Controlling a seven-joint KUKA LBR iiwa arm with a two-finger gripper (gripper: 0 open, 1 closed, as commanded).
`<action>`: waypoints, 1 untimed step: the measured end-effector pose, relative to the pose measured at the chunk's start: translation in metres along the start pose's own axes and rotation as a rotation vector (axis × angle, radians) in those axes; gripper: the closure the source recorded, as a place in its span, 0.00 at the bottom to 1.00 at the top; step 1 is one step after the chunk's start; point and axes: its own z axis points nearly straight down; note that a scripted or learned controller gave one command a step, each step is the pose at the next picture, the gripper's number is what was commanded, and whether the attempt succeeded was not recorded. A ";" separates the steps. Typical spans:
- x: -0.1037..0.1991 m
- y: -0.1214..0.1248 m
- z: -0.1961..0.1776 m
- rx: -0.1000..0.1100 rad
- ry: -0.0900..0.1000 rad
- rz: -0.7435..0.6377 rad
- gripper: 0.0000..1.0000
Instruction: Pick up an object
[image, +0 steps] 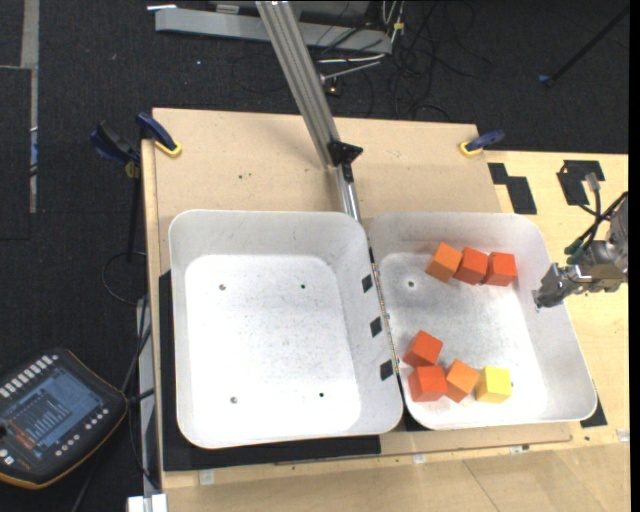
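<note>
Several small blocks lie in the right bin (540, 400). Three sit in a row near its far side: an orange block (445, 262), another orange one (473, 266) and a red-orange one (502, 267). Near the front lie a red-orange block (424, 349), a red block (429, 382), an orange block (461, 379) and a yellow block (495, 383). My gripper (549, 292) hangs at the right rim of this bin, right of the far row, touching no block. It is too small and dark to read its fingers.
The left bin (190, 300) stands beside the right one on the tan bench. A metal pole (310, 90) slants down to the gap between the bins. Blue clamps (155, 135) grip the bench's far corners. A teach pendant (50, 415) lies at lower left.
</note>
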 end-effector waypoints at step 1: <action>0.064 0.001 0.003 0.006 0.005 -0.004 1.00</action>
